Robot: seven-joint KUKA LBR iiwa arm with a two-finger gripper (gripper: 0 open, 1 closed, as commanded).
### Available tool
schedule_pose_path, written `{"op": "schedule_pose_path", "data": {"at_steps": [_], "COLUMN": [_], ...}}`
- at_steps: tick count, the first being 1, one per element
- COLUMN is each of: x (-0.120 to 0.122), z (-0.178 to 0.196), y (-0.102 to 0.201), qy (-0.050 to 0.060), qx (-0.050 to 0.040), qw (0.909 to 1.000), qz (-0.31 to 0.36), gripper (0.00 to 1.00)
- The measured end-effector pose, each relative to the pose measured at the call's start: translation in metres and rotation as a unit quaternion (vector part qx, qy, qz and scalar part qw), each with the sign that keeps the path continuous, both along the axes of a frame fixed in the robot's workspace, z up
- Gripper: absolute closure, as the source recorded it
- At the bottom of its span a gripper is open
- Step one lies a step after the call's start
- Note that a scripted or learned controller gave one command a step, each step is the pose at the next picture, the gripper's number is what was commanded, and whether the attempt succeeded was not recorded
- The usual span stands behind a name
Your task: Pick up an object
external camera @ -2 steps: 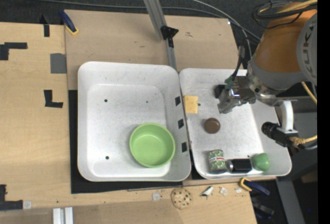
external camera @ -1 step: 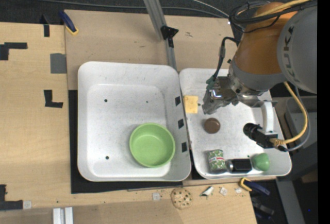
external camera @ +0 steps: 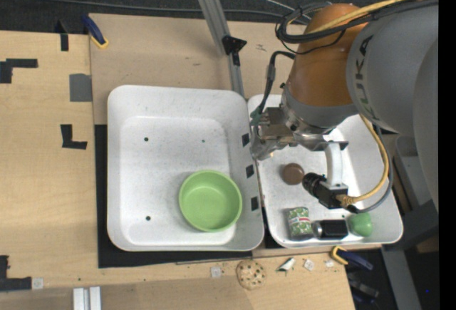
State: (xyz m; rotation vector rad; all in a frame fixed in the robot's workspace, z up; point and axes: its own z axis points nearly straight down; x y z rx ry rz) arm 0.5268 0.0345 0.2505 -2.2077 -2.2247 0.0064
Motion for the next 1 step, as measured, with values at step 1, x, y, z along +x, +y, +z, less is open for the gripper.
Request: {"op": "schedule_pose_path", "data": {"at_steps": [1], "x": [0.0118], "z": [-0.0017], "y": [0.0506], "qy": [-0.001], "qx": [-0.0011], "qw": [1.0000], "qz": [-0.001], "gripper": [1.00]}}
